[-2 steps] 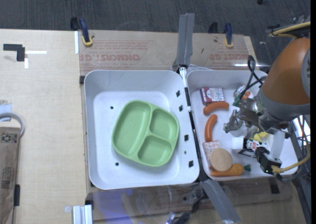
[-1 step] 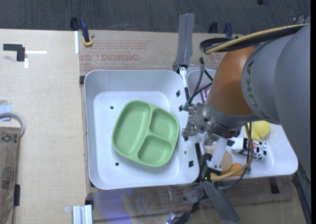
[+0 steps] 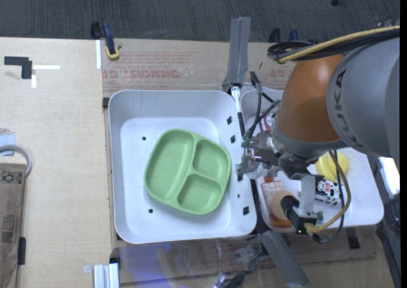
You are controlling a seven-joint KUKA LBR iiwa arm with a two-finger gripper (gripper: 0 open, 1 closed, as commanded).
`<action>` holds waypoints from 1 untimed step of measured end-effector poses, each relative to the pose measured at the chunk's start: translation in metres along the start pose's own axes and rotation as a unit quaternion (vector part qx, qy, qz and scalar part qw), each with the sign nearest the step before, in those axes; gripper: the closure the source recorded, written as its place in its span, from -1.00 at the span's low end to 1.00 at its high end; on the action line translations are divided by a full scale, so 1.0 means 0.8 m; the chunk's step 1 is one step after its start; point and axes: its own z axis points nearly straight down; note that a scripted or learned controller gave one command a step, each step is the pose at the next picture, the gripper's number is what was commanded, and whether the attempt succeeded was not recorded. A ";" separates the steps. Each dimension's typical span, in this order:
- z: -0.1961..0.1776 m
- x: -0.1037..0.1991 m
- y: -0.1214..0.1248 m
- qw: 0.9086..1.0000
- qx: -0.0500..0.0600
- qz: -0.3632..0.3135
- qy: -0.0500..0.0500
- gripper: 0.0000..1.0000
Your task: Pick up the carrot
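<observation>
Overhead view of two white bins. The arm [image 3: 321, 99] reaches in from the right and covers most of the right bin [image 3: 364, 203]. Its gripper [image 3: 253, 158] sits low by the wall shared w/ the left bin [image 3: 124, 153], which holds a green divided plate [image 3: 187, 171]. Can't tell if the gripper is open or closed, as the wrist hides it.

The carrot [image 3: 273, 187] is prob. the small orange patch in the right bin, just below the wrist, beside a tan round thing [image 3: 278, 204]. It is mostly hidden, so not certain. It lies just beside the gripper, toward the view's bottom right, w/ no grasp visible.

To approach well: centre over the orange piece, stay clear of the bin wall & neighbours, descend straight, and close only once the carrot is squarely in the gripper.
</observation>
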 end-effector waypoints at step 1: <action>-0.018 0.160 -0.023 0.980 0.001 0.201 -0.002 1.00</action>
